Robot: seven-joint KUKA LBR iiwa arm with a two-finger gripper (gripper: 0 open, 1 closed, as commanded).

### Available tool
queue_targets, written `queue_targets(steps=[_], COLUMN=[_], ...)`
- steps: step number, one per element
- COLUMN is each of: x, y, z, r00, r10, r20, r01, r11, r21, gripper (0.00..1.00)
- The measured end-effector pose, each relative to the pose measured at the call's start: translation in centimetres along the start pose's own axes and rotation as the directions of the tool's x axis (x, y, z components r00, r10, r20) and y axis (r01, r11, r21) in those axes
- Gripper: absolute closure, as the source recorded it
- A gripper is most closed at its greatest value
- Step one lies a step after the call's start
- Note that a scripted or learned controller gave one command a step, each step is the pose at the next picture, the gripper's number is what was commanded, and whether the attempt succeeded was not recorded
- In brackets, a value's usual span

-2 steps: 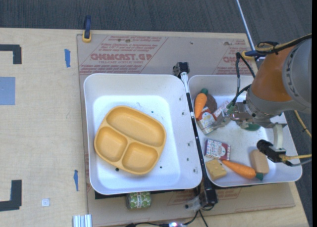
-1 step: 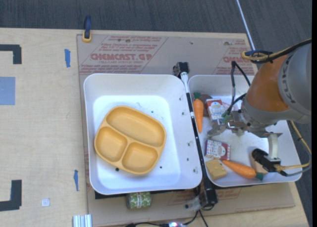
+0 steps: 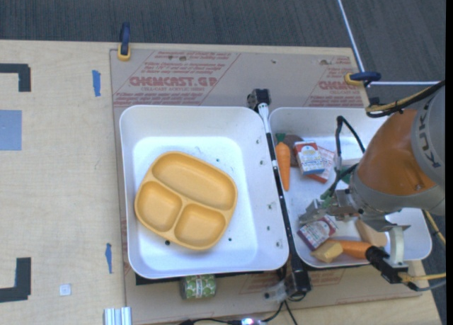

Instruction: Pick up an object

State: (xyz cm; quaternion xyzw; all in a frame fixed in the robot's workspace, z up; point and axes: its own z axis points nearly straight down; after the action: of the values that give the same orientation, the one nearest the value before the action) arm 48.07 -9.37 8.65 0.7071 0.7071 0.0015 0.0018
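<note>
The objects to pick lie in the right bin (image 3: 419, 244): a carrot (image 3: 283, 164) along its left wall, a small red and white packet (image 3: 313, 158) beside it, a second packet (image 3: 318, 232) lower down, and a yellow block (image 3: 328, 251) touching an orange piece (image 3: 356, 249) near the front edge. The print on both packets is too small to read. The gripper (image 3: 327, 208) is low inside this bin, just above the lower packet; its metal tips are blurred, and nothing is clearly seen between them. The arm (image 3: 395, 164) covers the right part of the bin. The left bin (image 3: 134, 129) holds a yellow divided plate (image 3: 185, 200). The brown board (image 3: 177, 76) behind carries red print, "CHEMCAST GP", partly readable. A green can (image 3: 199, 287) lies in front of the left bin.
</note>
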Motion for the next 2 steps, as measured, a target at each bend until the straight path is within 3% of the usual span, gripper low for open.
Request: queue_targets(steps=[1, 2], x=[0.0, 7.3], y=[0.2, 0.0], z=[-1.1, -9.9], r00=[1.000, 1.000], r10=[0.000, -0.002], r20=[0.002, -0.002], r01=[0.000, 0.002], r11=[1.000, 1.000], r21=[-0.006, 0.002], gripper=[1.00, 1.00])
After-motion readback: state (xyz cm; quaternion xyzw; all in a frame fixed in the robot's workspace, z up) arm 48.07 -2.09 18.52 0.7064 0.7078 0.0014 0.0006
